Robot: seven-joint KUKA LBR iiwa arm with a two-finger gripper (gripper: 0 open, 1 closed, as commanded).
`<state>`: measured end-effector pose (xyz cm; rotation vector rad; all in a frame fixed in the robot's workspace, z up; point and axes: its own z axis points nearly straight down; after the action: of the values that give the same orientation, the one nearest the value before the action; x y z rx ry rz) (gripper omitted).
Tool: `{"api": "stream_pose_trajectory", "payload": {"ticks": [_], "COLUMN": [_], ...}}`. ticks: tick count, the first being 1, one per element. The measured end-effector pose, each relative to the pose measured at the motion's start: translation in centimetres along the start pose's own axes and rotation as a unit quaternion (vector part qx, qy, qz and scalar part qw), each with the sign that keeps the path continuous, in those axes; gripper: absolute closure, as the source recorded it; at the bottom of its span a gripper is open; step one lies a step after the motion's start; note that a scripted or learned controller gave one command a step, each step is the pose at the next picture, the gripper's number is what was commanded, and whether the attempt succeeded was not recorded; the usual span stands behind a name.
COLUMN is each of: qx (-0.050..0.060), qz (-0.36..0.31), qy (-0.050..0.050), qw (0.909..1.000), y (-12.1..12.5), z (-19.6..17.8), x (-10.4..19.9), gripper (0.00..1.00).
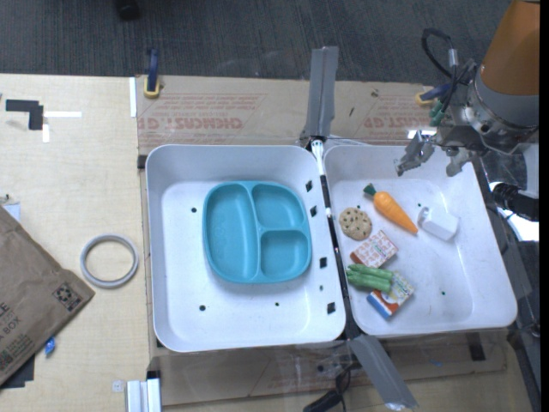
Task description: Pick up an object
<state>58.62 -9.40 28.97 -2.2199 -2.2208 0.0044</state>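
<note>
Tray [257,230] in left bin [163,256] (centred).

The arm [515,50] is cut off by the top and right edges, so just the orange band and grey wrist show above the gripper [436,154]. Whether the gripper's fingers are parted is too small and cluttered to tell. Below and left of the gripper, the printing on the small packet [375,250] is too fine to read, and a second packet [390,296] lies partly under the green beans [371,275]. Far left of the gripper, the brown box [30,303] runs off the left and bottom edges. The right bin [480,312] has its lower right corner hidden behind dark hardware.
</note>
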Motion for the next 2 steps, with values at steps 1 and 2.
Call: {"api": "stream_pose_trajectory", "payload": {"ticks": [1, 2], "qx": [0.0, -0.002], "qz": [0.008, 0.006], "qy": [0.0, 0.0], "qw": [1.0, 1.0], "y": [2.6, 3.5], "z": [9.3, 19.7], "x": [-0.1, -3.8], "gripper": [0.0, 0.0]}}
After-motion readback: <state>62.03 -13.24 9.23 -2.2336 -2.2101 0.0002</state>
